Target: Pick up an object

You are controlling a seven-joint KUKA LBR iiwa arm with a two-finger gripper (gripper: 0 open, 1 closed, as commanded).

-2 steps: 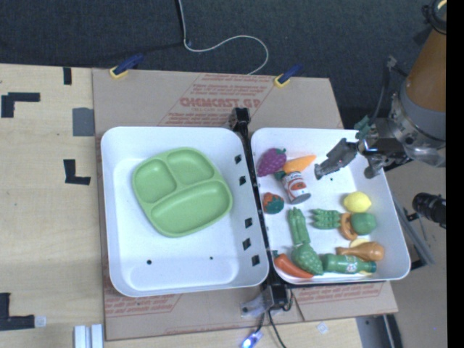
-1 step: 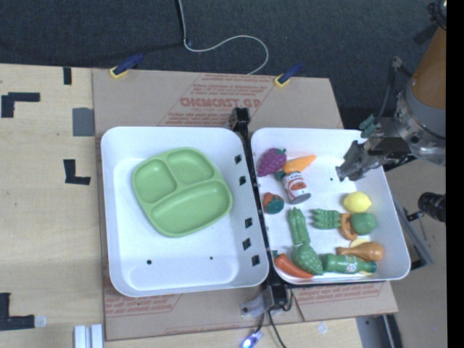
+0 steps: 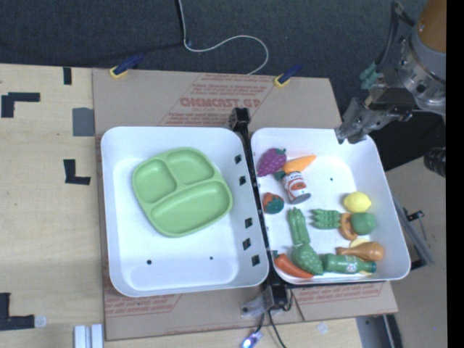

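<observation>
White right bin (image 3: pixel 384 194) near you holds the toy food: bottle (image 3: pixel 348 264), lemon (image 3: pixel 357 201), can (image 3: pixel 296 185), grapes (image 3: pixel 271 162). Beyond its far right corner you see the gripper (image 3: pixel 350 130) hanging, and I cannot tell its state.

Gripper (image 3: pixel 351 131) hung over right bin's (image 3: pixel 384 187) upper right corner, nothing between fingers. Toy foods lay in right bin: grapes (image 3: pixel 271 161), lemon (image 3: pixel 357 201), can (image 3: pixel 296 185). Green divided plate (image 3: pixel 182 191) sat in left bin (image 3: pixel 119 216).
</observation>
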